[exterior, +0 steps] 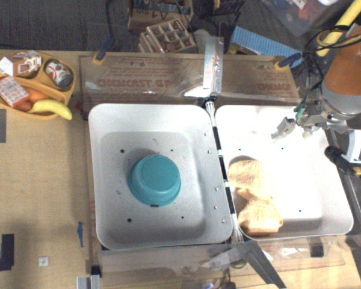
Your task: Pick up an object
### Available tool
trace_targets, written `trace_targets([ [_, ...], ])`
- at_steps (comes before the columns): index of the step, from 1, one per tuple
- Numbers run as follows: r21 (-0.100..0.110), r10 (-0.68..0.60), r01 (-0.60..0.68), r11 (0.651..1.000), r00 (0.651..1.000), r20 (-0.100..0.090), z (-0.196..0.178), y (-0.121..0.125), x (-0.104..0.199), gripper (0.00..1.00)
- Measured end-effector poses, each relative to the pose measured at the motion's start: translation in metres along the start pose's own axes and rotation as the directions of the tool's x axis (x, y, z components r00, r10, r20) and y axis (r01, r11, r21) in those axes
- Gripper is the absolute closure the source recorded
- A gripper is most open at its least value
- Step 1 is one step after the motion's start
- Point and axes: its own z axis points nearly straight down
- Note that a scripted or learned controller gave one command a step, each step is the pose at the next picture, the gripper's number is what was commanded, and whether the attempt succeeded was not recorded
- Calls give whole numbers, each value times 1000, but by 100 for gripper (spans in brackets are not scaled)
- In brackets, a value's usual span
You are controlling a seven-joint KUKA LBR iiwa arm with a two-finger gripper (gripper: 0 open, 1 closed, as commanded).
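White plastic makes up the two biggest things you are looking down on: the left bin and the right bin, set side by side on the wooden bench with their inner rims touching along the middle.

You can see the arm next, reaching in from the right, grey with its orange band high near the upper right corner. It hangs over the far right part of the right bin.

Look in the left bin and you find a teal bowl, turned upside down and sitting roughly in the middle of the floor, apart from every wall.

In the right bin you have a tan, soft-looking lumpy object lying against the left wall, running from the middle of that wall down toward the near corner. It lies well apart from the arm.

At the bench's far left corner you see a yellow tray bearing toy food, with a banana along its near edge.

Smallest is the gripper, above the far part of the right bin's floor. Its fingers are too small and blurred for you to tell whether they are spread or closed, and you can see nothing between them.
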Motion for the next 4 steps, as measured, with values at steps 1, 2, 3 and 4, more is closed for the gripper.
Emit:
trace_targets([
  [1, 3, -42, 42, 999, 999, -2, 17, -52, 51, 0],
  [2, -10, -66, 66, 998, 998, 0, 63, -128, 79, 0],
  [3, -10, -30, 30, 999, 1000, 2, 63, -89, 71, 0],
  [4, -11, -132, 132, 991, 991, 4, 62, -44, 80, 0],
])
